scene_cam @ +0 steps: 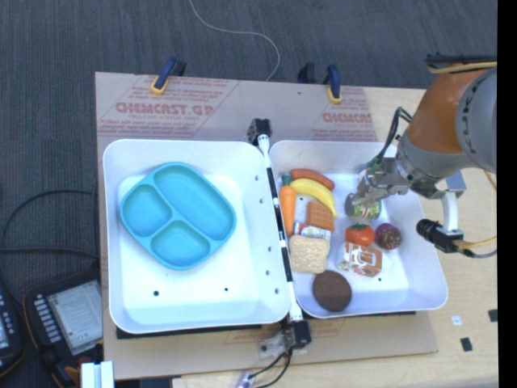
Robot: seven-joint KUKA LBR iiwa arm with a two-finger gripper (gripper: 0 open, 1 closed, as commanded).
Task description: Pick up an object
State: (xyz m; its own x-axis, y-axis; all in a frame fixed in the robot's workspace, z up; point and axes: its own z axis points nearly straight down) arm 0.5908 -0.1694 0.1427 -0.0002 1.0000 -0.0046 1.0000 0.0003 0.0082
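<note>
Tool (365, 204) tips blurred, grasp unclear

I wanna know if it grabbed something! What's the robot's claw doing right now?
Gripper: low in the right bin; open or shut cannot be told.

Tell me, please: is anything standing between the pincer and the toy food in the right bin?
Nothing visible does. The pincer is already down inside the right bin, over a small greenish item. The tomato and the purple piece lie just beside it, so they crowd the spot but do not block it.
</note>
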